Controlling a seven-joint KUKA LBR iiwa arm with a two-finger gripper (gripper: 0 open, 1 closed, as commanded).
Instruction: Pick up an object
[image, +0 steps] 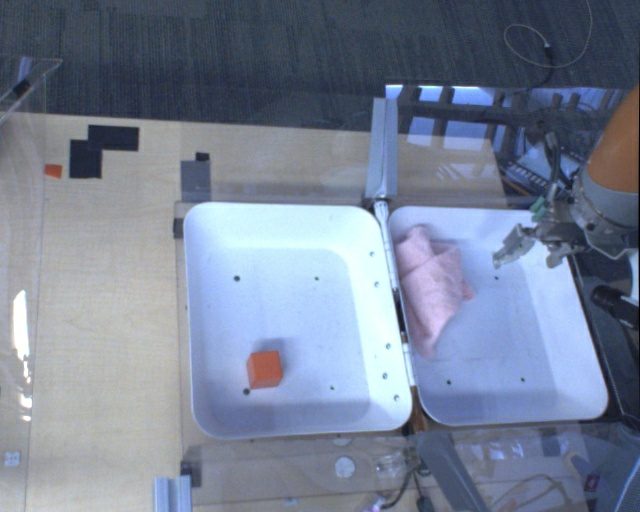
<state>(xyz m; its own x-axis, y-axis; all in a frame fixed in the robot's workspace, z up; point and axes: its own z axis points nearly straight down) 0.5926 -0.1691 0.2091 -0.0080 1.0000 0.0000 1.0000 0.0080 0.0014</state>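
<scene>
Small orange block (265, 369), matte and cube-shaped, sits well left of the crumpled pink cloth (432, 285); right of that cloth hovers the gripper (530, 250), fingers spread, pinching nothing.

- Showing smooth, matt white plastic in both bins (290, 225), centre frame.
- Looking soft and crumpled: pink cloth (432, 285), right bin.
- Appearing matt: orange block (265, 369), lower left bin.
- Displaying pale wood-grain: bench (100, 330), left.
</scene>
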